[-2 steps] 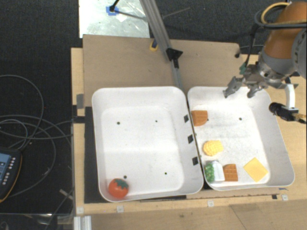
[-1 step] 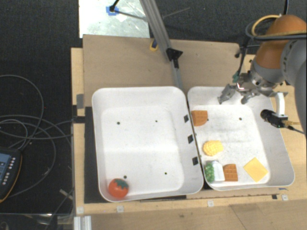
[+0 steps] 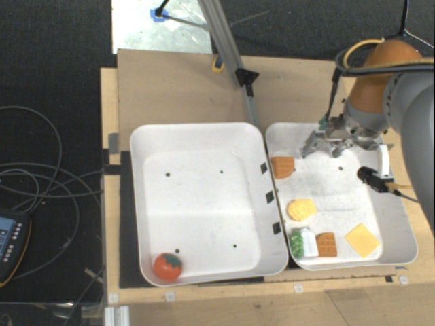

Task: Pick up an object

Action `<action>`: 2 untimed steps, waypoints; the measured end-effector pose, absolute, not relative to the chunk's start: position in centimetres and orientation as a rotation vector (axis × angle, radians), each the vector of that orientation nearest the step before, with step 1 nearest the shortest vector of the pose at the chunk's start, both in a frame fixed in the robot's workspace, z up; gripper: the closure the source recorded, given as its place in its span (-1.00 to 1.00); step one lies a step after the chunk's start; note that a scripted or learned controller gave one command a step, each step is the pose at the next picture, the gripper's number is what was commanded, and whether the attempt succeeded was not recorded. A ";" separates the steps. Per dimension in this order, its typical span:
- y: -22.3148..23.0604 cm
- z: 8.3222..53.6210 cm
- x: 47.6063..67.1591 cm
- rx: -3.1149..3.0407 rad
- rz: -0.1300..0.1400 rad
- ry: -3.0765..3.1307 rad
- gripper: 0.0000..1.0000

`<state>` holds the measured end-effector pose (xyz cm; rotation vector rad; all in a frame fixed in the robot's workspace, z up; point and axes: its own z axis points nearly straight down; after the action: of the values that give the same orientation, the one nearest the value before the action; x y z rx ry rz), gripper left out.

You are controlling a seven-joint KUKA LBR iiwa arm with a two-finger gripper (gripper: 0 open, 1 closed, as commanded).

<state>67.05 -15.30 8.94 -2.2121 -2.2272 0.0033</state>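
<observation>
In the right bin point(image 3: 401, 223) lie several toy foods. An orange-brown slice point(image 3: 283, 166) rests by the left wall, with a yellow ridged piece point(image 3: 301, 209) below it. Along the front sit a green-and-white item point(image 3: 300, 243), a brown waffle piece point(image 3: 326, 244) and a yellow cheese square point(image 3: 362, 240). A red tomato point(image 3: 167, 267) sits in the front left corner of the left bin point(image 3: 197, 138). My gripper point(image 3: 324, 147) hangs over the back of the right bin, open, its fingers spread with nothing between them, right of and behind the orange-brown slice.
A grey slanted pole point(image 3: 224, 32) with a black clamp crosses the bench behind the bins. Black clips line the seam between the bins. A black cable end point(image 3: 370, 177) juts out beside the wrist. Cables and a pendant point(image 3: 10, 240) lie on the floor at left.
</observation>
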 end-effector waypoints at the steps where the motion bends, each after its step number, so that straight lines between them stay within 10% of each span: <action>1: -15.3 10.5 67.3 -2.213 -0.004 -2.236 1.00; 2: -15.7 17.0 67.4 -2.222 -0.007 -2.232 1.00</action>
<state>67.40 -15.69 17.00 -2.2220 -2.2318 -0.0071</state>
